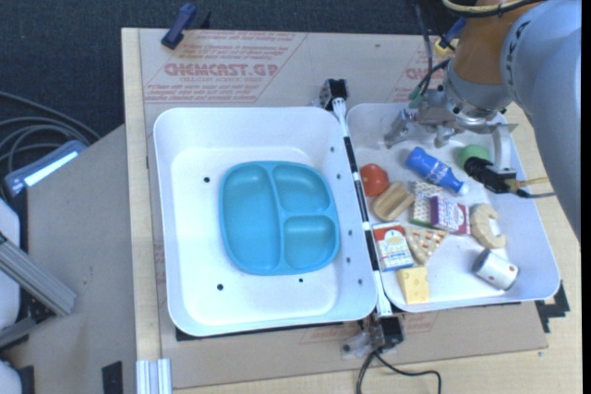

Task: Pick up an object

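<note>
Overhead, the metal tool (427, 126), grip state unclear, hovers by a smooth blue cylindrical bottle (433, 168).

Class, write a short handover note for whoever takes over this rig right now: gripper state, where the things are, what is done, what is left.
Gripper: low over the far end of the right bin, above the blue bottle; it holds nothing that I can see.
Things: right bin holds the blue bottle, a red ball, a green item, a cheese wedge, a white cup and several snack packs. Left bin holds a blue divided plate.
Done: arm is placed over the pile.
Left: grasp one thing and lift it.
</note>
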